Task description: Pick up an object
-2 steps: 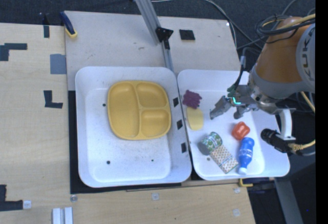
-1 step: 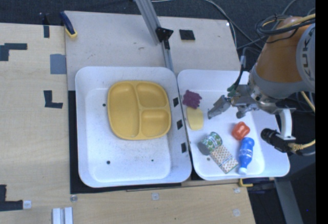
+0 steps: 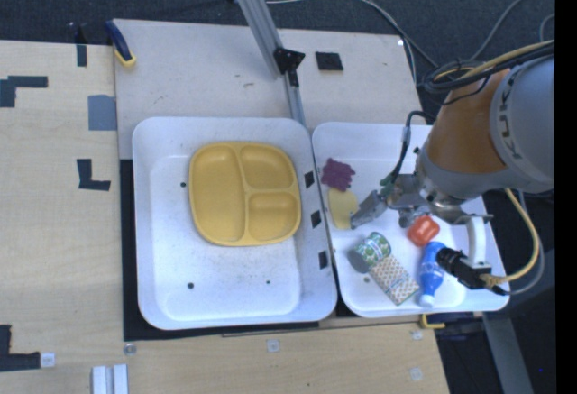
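The right bin [image 3: 361, 138] holds several small objects. A purple piece [image 3: 337, 173] lies near its left wall, with a pale yellow piece [image 3: 340, 207] just below it. A green and white can [image 3: 372, 249] and a patterned box [image 3: 392, 279] lie toward the front. A red object [image 3: 423, 229] and a blue bottle [image 3: 432, 270] lie at the right. My gripper [image 3: 368, 210] hangs low over the middle of this bin, just right of the yellow piece and above the can. Nothing shows as held in it.
The left bin [image 3: 162, 284] carries a yellow divided plate [image 3: 244, 192]. A metal pole [image 3: 261, 13] slants up from between the bins. The arm's orange band [image 3: 460, 135] and a cable [image 3: 527, 248] cover the right bin's right side.
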Motion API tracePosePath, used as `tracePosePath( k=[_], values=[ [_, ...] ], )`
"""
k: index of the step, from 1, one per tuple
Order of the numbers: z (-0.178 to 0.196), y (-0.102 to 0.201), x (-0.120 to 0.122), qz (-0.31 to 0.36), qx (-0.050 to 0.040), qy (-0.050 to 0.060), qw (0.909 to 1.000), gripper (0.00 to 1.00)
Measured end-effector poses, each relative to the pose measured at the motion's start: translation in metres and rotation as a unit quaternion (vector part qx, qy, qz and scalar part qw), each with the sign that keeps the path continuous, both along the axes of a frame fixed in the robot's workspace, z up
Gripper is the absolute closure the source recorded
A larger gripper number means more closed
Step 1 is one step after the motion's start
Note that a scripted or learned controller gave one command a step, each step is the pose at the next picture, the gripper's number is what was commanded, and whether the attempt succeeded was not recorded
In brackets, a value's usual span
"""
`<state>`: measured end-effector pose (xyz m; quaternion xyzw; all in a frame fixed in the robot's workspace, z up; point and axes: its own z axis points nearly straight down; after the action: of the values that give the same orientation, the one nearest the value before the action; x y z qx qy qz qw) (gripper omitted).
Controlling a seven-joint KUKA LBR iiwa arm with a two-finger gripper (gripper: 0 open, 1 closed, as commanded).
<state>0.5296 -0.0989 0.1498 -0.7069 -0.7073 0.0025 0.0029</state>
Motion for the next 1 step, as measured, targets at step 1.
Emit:
tracePosePath(
  k=[1],
  values=[
    [-0.0635, -0.0002, -0.0002, 0.000, -0.0008, -0.003, 1.0000, 0.00]
  ],
)
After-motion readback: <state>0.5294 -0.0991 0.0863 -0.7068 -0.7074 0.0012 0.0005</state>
